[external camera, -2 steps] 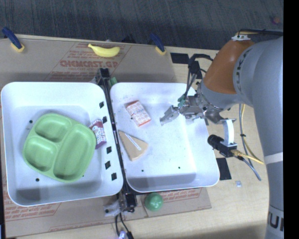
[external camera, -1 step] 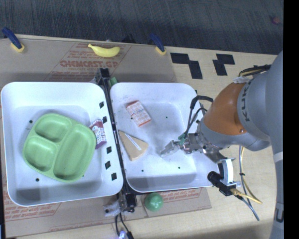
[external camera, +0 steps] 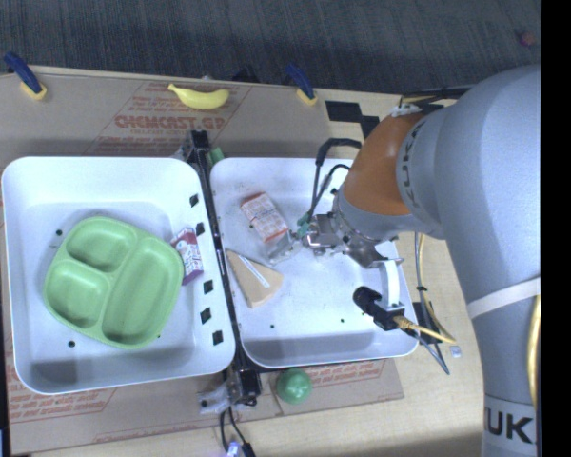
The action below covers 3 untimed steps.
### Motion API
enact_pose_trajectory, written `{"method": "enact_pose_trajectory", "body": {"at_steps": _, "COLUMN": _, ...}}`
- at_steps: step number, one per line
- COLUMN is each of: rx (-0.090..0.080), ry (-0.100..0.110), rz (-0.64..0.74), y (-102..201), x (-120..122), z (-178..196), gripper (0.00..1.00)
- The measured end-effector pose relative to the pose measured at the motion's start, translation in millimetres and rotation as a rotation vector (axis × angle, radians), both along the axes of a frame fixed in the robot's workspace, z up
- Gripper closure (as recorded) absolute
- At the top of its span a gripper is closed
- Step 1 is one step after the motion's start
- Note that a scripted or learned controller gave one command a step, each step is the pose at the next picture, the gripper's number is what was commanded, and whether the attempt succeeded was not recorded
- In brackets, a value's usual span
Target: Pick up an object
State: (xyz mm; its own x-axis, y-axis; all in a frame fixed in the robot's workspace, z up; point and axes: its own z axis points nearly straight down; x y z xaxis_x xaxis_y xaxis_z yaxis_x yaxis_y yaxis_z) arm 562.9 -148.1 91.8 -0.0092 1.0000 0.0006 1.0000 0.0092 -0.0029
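Arm reaches over right bin [external camera: 362, 336], gripper [external camera: 300, 239] low near bin centre beside small orange-white box [external camera: 265, 214]. Cheese-like wedge [external camera: 254, 277] by right bin's left wall. Green divided plate [external camera: 112, 281] fills left bin [external camera: 29, 188]; small packet [external camera: 188, 251] at its right wall. Banana [external camera: 199, 95] on bench's far edge, green ball [external camera: 292, 386] on near edge.

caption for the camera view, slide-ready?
Grey KUKA arm's hand low in the right white bin, beside a small orange-and-white carton; green divided plate in the left white bin.

The arm [external camera: 476, 179] is smooth grey with rounded casings, an orange band [external camera: 381, 165] above the wrist and a pale seam ring lower down. Thin black cables loop off the wrist; white letters "UK" mark its base.
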Motion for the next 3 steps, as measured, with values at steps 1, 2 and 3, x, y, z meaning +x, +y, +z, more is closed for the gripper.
{"method": "enact_pose_trajectory", "body": {"at_steps": 1, "rx": 0.0, "ry": 0.002, "rz": 0.002, "y": -0.4, "x": -0.1, "z": 9.9, "gripper": 1.0}}
{"method": "enact_pose_trajectory", "body": {"at_steps": 2, "rx": -0.002, "ry": -0.007, "rz": -0.003, "y": -6.0, "x": -11.0, "z": 134.3, "gripper": 1.0}}
{"method": "enact_pose_trajectory", "body": {"at_steps": 3, "rx": 0.0, "ry": -0.001, "rz": -0.002, "y": 52.5, "x": -28.0, "z": 132.0, "gripper": 1.0}}
